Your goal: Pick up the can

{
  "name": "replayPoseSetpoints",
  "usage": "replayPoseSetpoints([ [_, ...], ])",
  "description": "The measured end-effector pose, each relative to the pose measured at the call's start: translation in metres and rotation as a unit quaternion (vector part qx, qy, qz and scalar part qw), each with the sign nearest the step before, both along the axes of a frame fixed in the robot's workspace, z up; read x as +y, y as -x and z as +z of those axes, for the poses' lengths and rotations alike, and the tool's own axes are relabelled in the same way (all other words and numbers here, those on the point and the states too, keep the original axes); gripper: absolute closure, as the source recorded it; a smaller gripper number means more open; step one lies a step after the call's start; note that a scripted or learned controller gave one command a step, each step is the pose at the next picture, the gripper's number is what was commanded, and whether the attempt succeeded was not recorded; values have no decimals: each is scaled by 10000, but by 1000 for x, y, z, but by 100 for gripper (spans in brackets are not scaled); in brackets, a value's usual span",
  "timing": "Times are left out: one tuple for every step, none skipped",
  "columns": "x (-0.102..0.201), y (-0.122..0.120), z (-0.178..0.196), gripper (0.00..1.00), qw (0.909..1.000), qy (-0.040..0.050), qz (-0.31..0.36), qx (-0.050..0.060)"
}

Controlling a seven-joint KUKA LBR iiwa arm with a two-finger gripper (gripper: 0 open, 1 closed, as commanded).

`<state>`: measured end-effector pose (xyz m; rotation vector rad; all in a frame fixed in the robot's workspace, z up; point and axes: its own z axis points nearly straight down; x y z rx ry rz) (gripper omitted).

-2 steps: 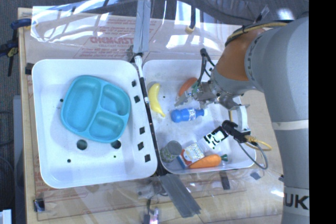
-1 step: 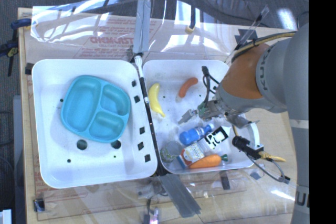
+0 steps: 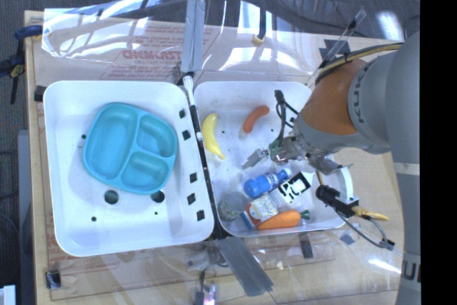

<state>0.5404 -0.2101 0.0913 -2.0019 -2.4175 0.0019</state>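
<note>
**Over the right bin, gripper above the clutter, can lying at the front**

Toward the near edge of the right bin (image 3: 214, 98), the can (image 3: 263, 208) lies on its side. It is small, with a white label marked in red, and the print is too small to read. A dull grey-green round shape (image 3: 230, 211) sits at its left; I cannot tell whether it is the can's own end or a separate thing. An orange carrot (image 3: 280, 220) lies just in front of the can, touching or nearly touching it. A blue bottle (image 3: 264, 183) with a white cap lies just behind it, also on its side.

The gripper (image 3: 258, 156) hangs over the middle of the right bin, behind the blue bottle and apart from the can. The grey arm (image 3: 371, 107) with its orange band (image 3: 330, 102) reaches in from the right. The gripper's metal tip points left, toward the yellow banana (image 3: 211, 136) beside the bin's left wall. Whether its jaws are apart or together cannot be told from this slant. Nothing is seen between them, and whether the tip touches the bin floor or the bottle is unclear. A black-and-white square marker (image 3: 294, 186) shows under the wrist, beside the bottle.

An orange sausage-shaped piece (image 3: 255, 118) lies at the back of the right bin, well apart from the can. The left bin (image 3: 64, 225) holds a light blue divided plate (image 3: 131, 148).
</note>
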Motion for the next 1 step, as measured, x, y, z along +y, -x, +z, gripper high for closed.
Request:
replayPoseSetpoints([
  [-1, -29, 81, 0, 9990, 8, 444, -10],
])
